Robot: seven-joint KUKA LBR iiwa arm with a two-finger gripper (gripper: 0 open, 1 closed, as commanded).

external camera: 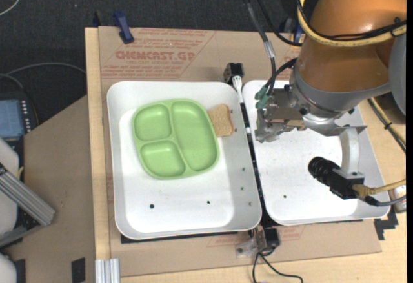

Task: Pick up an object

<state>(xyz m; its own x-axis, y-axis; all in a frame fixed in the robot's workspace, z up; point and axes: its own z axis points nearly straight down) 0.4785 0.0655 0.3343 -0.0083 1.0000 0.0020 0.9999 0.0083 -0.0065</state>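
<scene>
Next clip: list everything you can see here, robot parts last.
left bin: 1, white, left half of the bench
right bin: 1, white, right beside the left bin
divided plate: 1, green, three compartments, far half of the left bin
flat block: 1, tan, left bin, against the plate's right rim
cardboard sheet: 1, brown, printed, under both bins
clamp: 1, blue, cardboard's far left corner
arm: 1, grey with orange band, over the right bin
hand: 1, grey metal, above the right bin's left side
</scene>
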